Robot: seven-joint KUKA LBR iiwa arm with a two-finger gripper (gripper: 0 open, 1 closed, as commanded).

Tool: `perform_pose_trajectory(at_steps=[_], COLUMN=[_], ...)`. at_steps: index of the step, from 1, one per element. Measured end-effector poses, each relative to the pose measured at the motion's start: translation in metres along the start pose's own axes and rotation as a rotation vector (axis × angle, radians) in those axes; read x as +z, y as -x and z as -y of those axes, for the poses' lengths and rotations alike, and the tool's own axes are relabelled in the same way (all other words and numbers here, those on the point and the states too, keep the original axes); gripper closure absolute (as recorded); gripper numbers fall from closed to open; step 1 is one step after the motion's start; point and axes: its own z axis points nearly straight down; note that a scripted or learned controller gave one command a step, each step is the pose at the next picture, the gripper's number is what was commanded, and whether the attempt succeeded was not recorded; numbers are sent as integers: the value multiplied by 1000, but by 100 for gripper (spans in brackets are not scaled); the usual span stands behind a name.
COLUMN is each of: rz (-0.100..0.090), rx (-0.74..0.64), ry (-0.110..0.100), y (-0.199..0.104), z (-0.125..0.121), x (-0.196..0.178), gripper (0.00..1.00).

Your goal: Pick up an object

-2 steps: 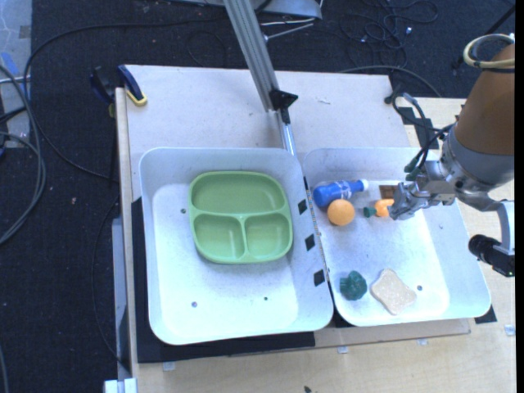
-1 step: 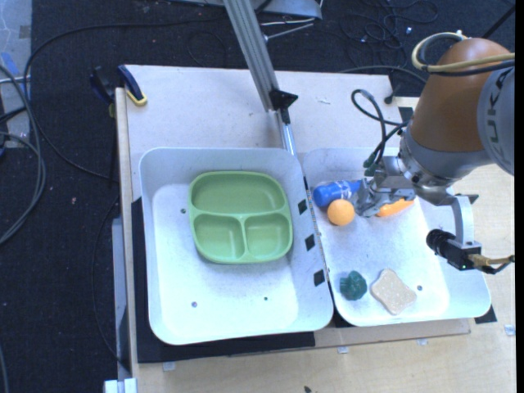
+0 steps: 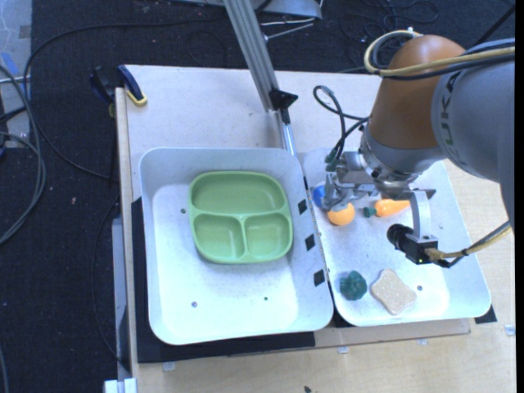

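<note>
Tray (image 3: 241,216) in left bin (image 3: 164,301); sponge (image 3: 394,291) perhaps right.

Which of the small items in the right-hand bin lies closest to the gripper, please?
The round yellow-orange toy, right beneath the gripper; the orange carrot-shaped piece, teal lump and beige bread-like slice lie farther off.

Robotics lab: grey arm (image 3: 458,97) over plywood bench (image 3: 196,105) with two white bins (image 3: 164,301), loose cables (image 3: 49,137) on dark floor, aluminium strut (image 3: 250,39).
</note>
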Motion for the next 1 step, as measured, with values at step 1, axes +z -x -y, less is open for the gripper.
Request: perform_pose_trajectory(at_steps=[1], rz=[-1], rx=[0], ry=[4], y=[-48], z=[-22], x=[-8], gripper=[100])
